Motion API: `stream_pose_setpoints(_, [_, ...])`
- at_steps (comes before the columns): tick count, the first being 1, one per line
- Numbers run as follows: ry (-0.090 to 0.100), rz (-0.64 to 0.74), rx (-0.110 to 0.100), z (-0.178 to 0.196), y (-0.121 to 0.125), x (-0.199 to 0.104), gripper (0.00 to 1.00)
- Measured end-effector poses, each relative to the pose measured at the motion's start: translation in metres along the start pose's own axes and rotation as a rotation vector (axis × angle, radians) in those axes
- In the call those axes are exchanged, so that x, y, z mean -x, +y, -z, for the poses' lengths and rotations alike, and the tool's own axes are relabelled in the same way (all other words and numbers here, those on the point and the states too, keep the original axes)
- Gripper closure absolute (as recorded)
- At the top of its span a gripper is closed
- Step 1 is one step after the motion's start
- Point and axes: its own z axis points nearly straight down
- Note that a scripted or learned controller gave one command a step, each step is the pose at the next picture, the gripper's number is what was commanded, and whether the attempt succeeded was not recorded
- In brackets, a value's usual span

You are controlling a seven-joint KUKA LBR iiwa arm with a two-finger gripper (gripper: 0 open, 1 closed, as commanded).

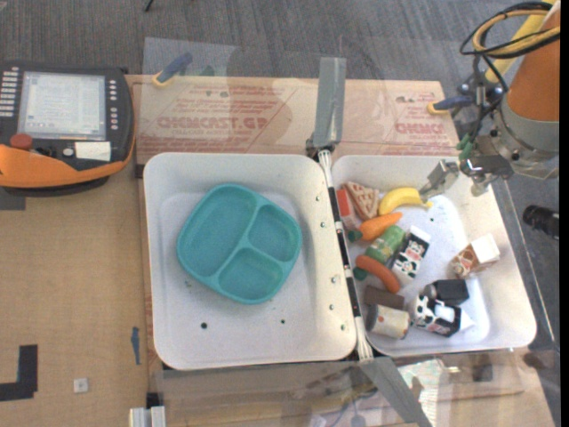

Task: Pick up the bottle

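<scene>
Two shallow white bins sit side by side on the bench, the left bin (160,238) carrying a teal divided plate (238,242) near its middle, the right bin (507,238) crowded with toy groceries. The grey-and-orange arm (533,96) hangs over the right bin's far right corner, its gripper (458,174) just above the far rim; whether it is spread or closed cannot be told at this angle. What looks to be the bottle (384,246), small, green and labelled, lies on its side near the left wall of the right bin, hemmed in by a carrot (380,226) on its far side, a sausage (380,275) on its near side and a cow-print carton (411,253) touching it on the right. It is likely light, hard plastic, smooth and prone to roll or slip, so a grip across its short width looks safest. Open room is scarce: neighbours press close, and the bin wall bounds the left.
</scene>
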Motion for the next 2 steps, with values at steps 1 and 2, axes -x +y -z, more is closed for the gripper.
stream_pose_setpoints(1, [0.002, -0.319, -0.005, -0.061, -0.082, -0.071, 0.0])
stream_pose_setpoints(2, [-0.003, -0.525, 0.024, -0.133, -0.092, -0.041, 0.0])
